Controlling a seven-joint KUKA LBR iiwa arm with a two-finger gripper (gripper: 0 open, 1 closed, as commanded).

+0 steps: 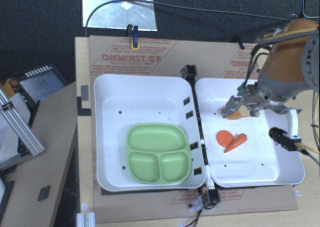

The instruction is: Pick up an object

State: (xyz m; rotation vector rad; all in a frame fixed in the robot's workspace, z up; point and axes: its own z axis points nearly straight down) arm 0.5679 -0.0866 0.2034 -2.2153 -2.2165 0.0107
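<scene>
Over on the right, the grey arm (292, 66) with its orange band reaches into the right bin (265, 171), and its pincer (235, 107) hangs low over the bin's far left part, just above a small tan-orange object (234, 116) that peeks out beneath the fingertips. From where I stand I cannot tell how far the pincer is parted, nor whether it has any hold on that piece; the metal fingers blur together against the white floor. A little nearer the front of the same bin lie a round red-orange piece (224, 137) and an orange carrot-shaped piece (237, 142), touching each other and apart from the pincer. A black cylindrical part (281, 138) juts in over the bin's right rim. The left bin (107, 121) holds a green divided plate (158, 152) with three compartments, sitting toward its front. Both bins rest side by side on a brown cardboard sheet (150, 53) printed with red lettering, which covers the tabletop (55, 136). A yellow-and-black clamp (134, 37) grips the sheet's far edge.
</scene>
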